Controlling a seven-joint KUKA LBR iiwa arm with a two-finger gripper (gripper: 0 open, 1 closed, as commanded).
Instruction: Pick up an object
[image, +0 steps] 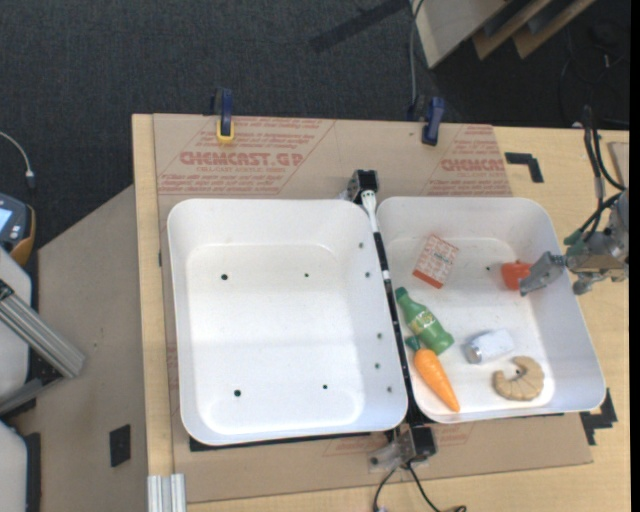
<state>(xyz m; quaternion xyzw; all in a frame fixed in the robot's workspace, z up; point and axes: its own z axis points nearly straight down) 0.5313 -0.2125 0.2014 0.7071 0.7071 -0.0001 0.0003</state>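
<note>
The right bin (560, 330) holds several objects. A small red-orange piece (514, 274) lies near its right wall. My gripper (545, 272) reaches in from the right edge of the view, its tip just right of that red piece and very close to it. A white card with red print (436, 260) lies toward the bin's back. A green bottle (421, 322) lies by the left wall, with an orange carrot (436, 380) below it. A grey-white object (488, 346) and a tan croissant-shaped piece (519, 379) sit near the front.
The left bin (200, 300) stands beside the right one, and a black divider strip (383, 275) runs between them. Both rest on a cardboard sheet (280, 150) held by blue clamps (225, 112) at the back. Cables hang at the right edge (600, 190).
</note>
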